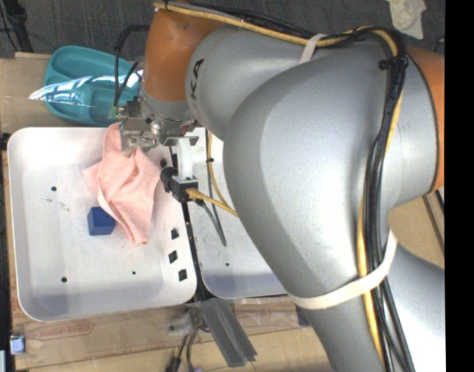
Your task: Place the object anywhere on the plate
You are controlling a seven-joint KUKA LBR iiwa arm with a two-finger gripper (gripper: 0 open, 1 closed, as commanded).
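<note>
A crumpled pink cloth [126, 188] lies in the left white bin [35, 208], stretching from the bin's back right corner toward its middle. A small blue block [101, 222] sits against the cloth's left edge on the bin floor. My gripper [138, 134] is at the cloth's upper end and touches it there. Its tips are lost among the wrist parts and the fabric. A teal plate [70, 64] rests outside the bin at the back left, with a shiny clear wrapper [77, 93] on its near side.
The grey arm covers most of the right bin [237, 281], leaving a strip of its front left floor in view. The wall between the bins runs just right of the cloth. Bare bin floor extends left of and in front of the block.
</note>
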